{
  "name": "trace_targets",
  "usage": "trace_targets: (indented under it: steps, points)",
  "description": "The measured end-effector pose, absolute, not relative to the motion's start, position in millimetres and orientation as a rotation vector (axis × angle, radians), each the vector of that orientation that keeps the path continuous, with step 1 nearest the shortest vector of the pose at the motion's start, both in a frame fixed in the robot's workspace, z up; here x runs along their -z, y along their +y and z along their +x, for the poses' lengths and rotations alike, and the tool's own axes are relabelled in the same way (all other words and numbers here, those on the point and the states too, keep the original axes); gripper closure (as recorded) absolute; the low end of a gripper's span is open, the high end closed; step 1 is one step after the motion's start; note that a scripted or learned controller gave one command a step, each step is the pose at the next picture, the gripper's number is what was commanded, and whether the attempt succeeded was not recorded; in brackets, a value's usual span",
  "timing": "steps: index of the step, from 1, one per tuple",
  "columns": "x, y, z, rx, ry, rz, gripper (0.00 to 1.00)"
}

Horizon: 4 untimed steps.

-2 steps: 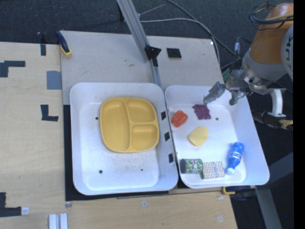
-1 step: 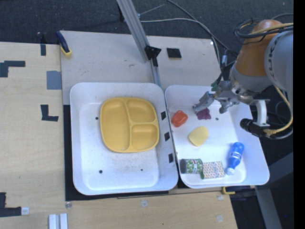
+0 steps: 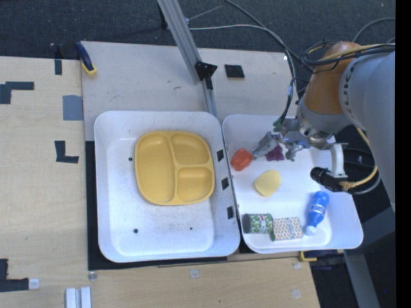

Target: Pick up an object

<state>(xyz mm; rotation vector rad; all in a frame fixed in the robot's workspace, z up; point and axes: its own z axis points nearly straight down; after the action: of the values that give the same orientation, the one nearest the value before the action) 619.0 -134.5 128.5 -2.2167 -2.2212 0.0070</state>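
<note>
just above the purple object (image 3: 276,153), gripper (image 3: 280,145), right bin (image 3: 334,233)

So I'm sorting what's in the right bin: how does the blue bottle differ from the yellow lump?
The blue bottle is long and slim, lying on its side near the bin's right edge; the yellow lump is short and rounded, near the middle. The bottle has a white cap end; the lump is one plain colour. Both rest on the floor of the right bin, apart from the gripper.
</note>
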Motion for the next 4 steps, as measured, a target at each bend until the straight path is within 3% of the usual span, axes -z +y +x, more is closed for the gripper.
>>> trace_targets:
  steps: [1, 2, 4]
  points:
    - [-84.7, -136.7, 619.9, -0.003, -2.227, -2.227, 0.0]
    - [-97.5, -135.9, 620.7, -0.001, -2.229, -2.226, 1.0]
    - [-191.1, -142.6, 635.0, 0.003, -2.226, -2.222, 1.0]
